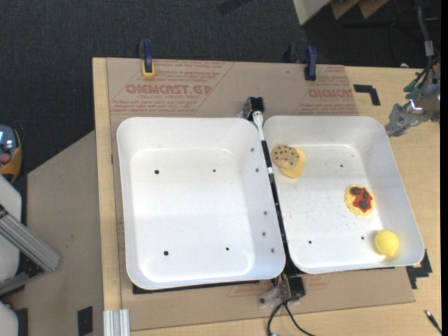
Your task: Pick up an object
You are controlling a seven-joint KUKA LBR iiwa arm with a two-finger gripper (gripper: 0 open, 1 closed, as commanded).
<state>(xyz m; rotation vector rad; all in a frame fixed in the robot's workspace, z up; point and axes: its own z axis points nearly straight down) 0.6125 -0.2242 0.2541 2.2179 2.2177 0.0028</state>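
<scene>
A brown cardboard-faced tabletop [210,82] carries two shallow white plastic bins side by side. The left bin [133,187] shows bare floor with small dark holes. The right bin [329,135] holds three items: a round tan speckled cookie-like piece [288,159] at ten o'clock, a flat yellow disc with red topping [360,199] at three o'clock, and a small yellow ball [386,243] at five o'clock. The grey end effector [406,114] sits past the right bin's two o'clock corner; whether it is spread, I cannot tell.

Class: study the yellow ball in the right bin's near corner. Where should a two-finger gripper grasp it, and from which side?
Probably from straight above, fingers across the yellow ball's widest part. It sits close to the right bin's corner walls, so side approaches look cramped.
</scene>
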